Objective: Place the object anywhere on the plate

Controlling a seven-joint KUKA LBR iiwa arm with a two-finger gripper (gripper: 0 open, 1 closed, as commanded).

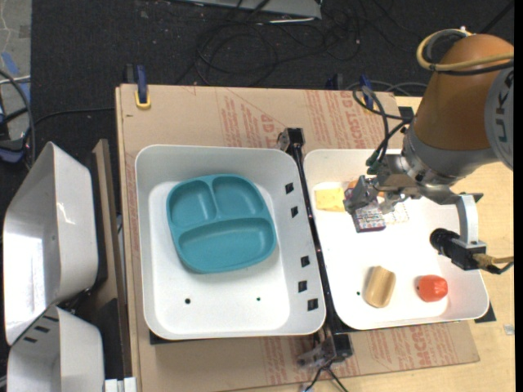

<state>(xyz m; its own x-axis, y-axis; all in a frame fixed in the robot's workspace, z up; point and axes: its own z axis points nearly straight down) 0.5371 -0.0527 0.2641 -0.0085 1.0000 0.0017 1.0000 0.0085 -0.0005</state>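
— Where is the hand (365, 201)?

— Low over the right shallow white bin (458, 313), near its upper left, just beside a pale yellow block (328, 198). Whether it is clenched or released, I cannot tell.

— And the rest?

— A tan cylinder (378, 287) and a small red-orange object (431, 287) lie near that bin's front. The teal three-compartment plate (221, 223) sits in the left white bin (155, 300) on the worktop (245, 113).
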